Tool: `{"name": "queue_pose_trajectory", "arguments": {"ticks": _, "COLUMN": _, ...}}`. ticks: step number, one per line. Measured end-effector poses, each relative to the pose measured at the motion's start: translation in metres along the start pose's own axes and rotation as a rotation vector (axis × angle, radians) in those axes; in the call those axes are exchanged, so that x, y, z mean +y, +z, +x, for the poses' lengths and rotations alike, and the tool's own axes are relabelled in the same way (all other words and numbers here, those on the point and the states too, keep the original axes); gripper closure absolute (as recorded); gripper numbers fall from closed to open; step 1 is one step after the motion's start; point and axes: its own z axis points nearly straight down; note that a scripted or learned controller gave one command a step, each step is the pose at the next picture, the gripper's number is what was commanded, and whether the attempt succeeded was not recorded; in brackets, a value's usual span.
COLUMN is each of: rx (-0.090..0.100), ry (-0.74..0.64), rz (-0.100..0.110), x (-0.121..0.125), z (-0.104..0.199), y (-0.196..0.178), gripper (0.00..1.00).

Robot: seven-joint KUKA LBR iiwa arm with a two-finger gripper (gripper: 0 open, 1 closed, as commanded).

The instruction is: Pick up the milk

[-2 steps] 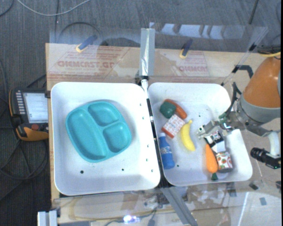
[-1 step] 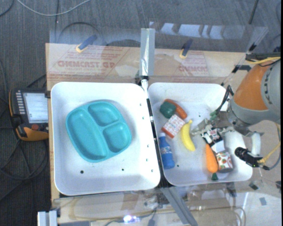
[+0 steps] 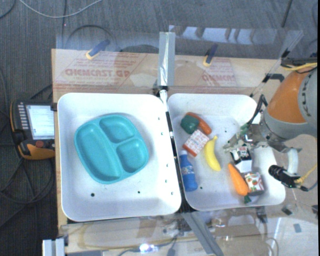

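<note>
A small black-and-white carton (image 3: pixel 240 154), seemingly the milk, lies in the right part of the right bin (image 3: pixel 224 103). My gripper (image 3: pixel 242 142) hangs directly over its upper end, very close to it or touching it. The grey arm with its orange band (image 3: pixel 290 103) comes in from the right over the bin's rim. The gripper body hides part of the carton, and I cannot tell whether the carton is held.
The right bin also holds a green and orange toy (image 3: pixel 193 123), a red-and-white checked box (image 3: pixel 196 141), a banana (image 3: pixel 212 154), a blue bottle (image 3: pixel 188 171), a carrot (image 3: pixel 238 179) and a small picture box (image 3: pixel 254 183). A teal divided plate (image 3: pixel 113 147) lies in the left bin.
</note>
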Motion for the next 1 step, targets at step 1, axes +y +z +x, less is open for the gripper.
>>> {"name": "queue_pose_trajectory", "arguments": {"ticks": 1, "rx": -0.005, "ry": 0.188, "rz": 0.014, "x": 0.0108, "z": 0.0145, "y": -0.1501, "gripper": 1.0}}
